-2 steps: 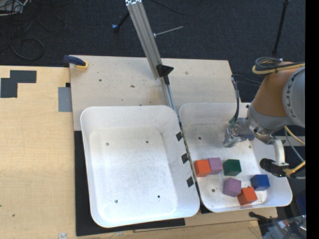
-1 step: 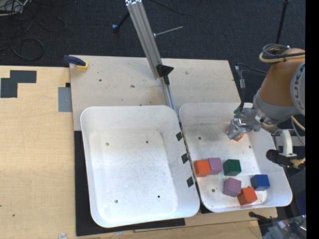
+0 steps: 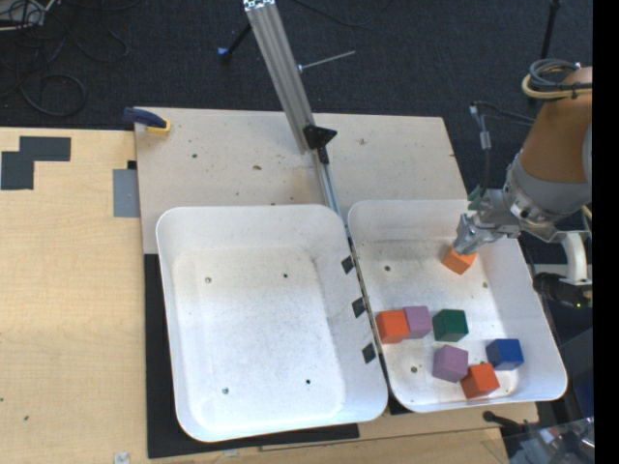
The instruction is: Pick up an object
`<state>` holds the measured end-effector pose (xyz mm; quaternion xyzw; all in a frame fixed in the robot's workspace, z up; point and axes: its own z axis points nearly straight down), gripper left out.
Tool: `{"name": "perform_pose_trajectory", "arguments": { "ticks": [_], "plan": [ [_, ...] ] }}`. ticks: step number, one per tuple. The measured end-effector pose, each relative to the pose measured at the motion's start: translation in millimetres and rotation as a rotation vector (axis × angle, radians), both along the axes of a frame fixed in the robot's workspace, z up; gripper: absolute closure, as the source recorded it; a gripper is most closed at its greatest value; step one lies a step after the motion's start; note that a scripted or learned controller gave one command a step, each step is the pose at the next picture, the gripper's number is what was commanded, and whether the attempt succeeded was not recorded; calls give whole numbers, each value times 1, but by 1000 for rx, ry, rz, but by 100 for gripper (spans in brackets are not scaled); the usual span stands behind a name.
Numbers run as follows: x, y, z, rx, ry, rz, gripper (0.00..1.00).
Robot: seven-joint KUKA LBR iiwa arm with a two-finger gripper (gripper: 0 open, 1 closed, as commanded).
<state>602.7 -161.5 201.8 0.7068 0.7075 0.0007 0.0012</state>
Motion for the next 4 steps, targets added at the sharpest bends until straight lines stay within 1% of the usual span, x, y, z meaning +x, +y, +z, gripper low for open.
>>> {"name": "perform_pose_trajectory", "arguments": {
  "ticks": [1,2,3,4],
  "plan": [
    [0,-1,44,0,0,0,100],
    [3,53,51,4,4,4,100],
    [19,104,46,3,4,3,100],
    [18,161,49,3,5,4,100]
  ]
}}
